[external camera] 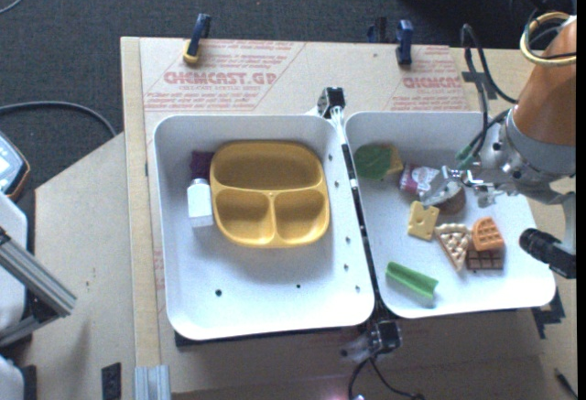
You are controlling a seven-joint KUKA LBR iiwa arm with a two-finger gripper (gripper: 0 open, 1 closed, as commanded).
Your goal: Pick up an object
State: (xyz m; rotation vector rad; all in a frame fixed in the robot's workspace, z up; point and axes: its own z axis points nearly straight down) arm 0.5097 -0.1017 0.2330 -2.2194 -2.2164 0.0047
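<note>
The right bin (513,293) holds several toy foods. A green and tan piece (375,160) lies at its far left, with a pink and white packet (421,178) beside it. Nearer the front are a yellow cheese wedge (422,221), a tan waffle triangle (453,243), an orange and brown waffle block (486,244) and a green stick (410,282). My gripper (455,182) hangs low over the bin's middle, just above a small brown object (449,200), between the packet and the cheese. The grey and orange arm (549,105) reaches in from the right.
The left bin (238,297) carries a yellow divided plate (270,192), with a white bottle (200,203) and a purple item (200,160) at its left. A ridge (352,197) separates the bins. Clamps (196,39) (404,41) sit on the board's far edge.
</note>
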